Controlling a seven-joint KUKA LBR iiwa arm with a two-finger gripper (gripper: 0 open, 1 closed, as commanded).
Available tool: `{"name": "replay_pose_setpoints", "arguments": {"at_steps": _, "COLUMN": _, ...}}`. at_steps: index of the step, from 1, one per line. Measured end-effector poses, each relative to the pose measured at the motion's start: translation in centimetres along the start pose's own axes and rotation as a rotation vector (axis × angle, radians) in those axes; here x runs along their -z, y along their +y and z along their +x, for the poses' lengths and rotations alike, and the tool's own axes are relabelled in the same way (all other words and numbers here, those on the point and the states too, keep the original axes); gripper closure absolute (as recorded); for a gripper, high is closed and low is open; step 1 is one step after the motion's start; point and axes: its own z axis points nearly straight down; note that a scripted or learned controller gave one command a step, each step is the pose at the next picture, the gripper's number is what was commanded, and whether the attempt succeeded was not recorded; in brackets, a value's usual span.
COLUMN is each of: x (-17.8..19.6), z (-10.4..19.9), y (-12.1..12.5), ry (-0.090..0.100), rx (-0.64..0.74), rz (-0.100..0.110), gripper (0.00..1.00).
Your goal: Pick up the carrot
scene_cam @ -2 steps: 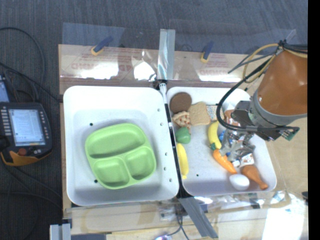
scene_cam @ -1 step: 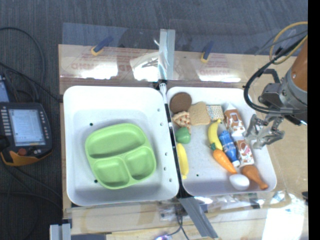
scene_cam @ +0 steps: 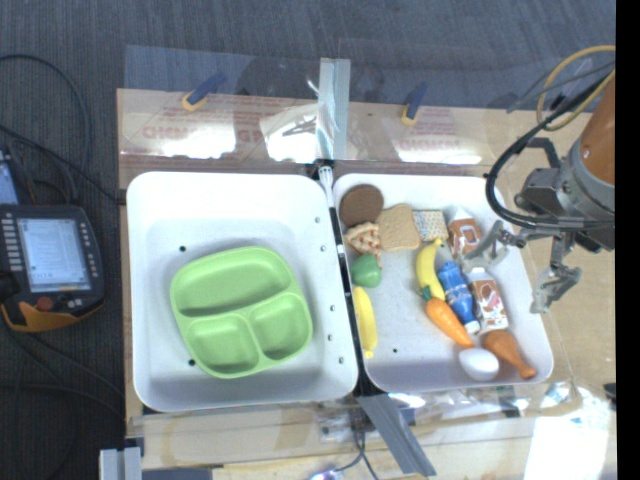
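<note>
The carrot (scene_cam: 448,323) is a small orange piece lying at a slant in the right bin (scene_cam: 530,320), between a blue bottle (scene_cam: 456,290) and a white egg (scene_cam: 479,363). My gripper (scene_cam: 522,268) hangs over the bin's right rim, up and to the right of the carrot and apart from it. Its fingers are spread wide, one finger (scene_cam: 489,249) over the bin and the other outside the rim. The gripper is open, with nothing held between them.
The right bin is crowded: a banana (scene_cam: 428,268), a red-and-white can (scene_cam: 487,303), a drumstick (scene_cam: 509,353), bread (scene_cam: 398,228), a brown cookie (scene_cam: 361,203) and a green pepper (scene_cam: 366,270). The left bin (scene_cam: 160,218) holds a green divided plate (scene_cam: 240,308). Off to the left lies a handheld pendant (scene_cam: 50,258).
</note>
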Motion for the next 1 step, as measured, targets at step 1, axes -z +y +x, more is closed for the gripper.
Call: {"name": "replay_pose_setpoints", "arguments": {"at_steps": 1, "x": -13.63, "z": -1.94, "y": 0.76, "ry": 0.008, "rx": -0.104, "rz": -0.015, "gripper": 0.00}}
